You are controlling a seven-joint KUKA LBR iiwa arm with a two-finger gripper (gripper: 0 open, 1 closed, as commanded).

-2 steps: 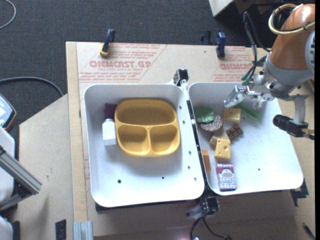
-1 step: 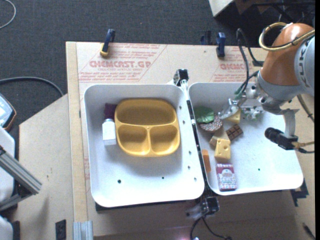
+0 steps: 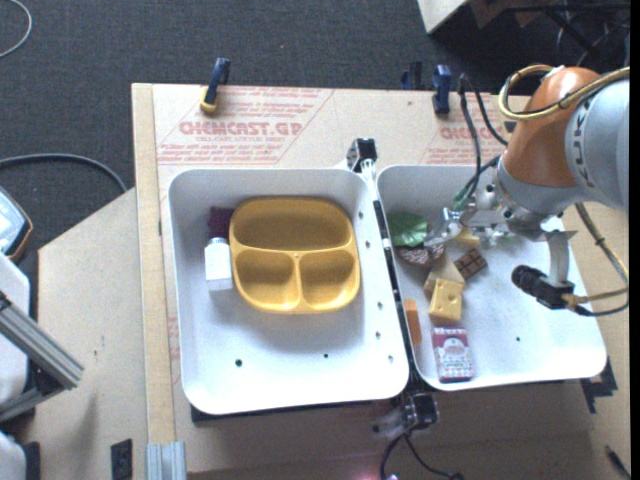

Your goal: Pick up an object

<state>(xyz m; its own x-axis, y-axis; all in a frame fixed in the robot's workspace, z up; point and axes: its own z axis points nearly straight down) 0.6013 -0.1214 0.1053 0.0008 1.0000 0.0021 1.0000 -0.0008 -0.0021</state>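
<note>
In the right bin (image 3: pixel 520 343) my gripper (image 3: pixel 448 230) hangs low over the far-left part, among the objects. Just left of it lies a green item (image 3: pixel 407 230), with a brown one (image 3: pixel 414 257) below that. A small chocolate-brown block (image 3: pixel 469 264) sits just under the gripper, and a pale yellow piece (image 3: pixel 468 237) shows right beside it. Nearer the front are a yellow cheese wedge (image 3: pixel 446 299), an orange stick (image 3: pixel 412 320) and a red box (image 3: pixel 453 354). The arm's wrist hides whatever lies behind the gripper.
The left bin (image 3: pixel 190 298) holds a yellow divided plate (image 3: pixel 293 253), a white bottle (image 3: pixel 217 263) and a dark maroon item (image 3: pixel 220 217). A black cylindrical part (image 3: pixel 535 284) sticks out of the arm over the right bin. Clamps (image 3: pixel 214 86) grip the board's far edge.
</note>
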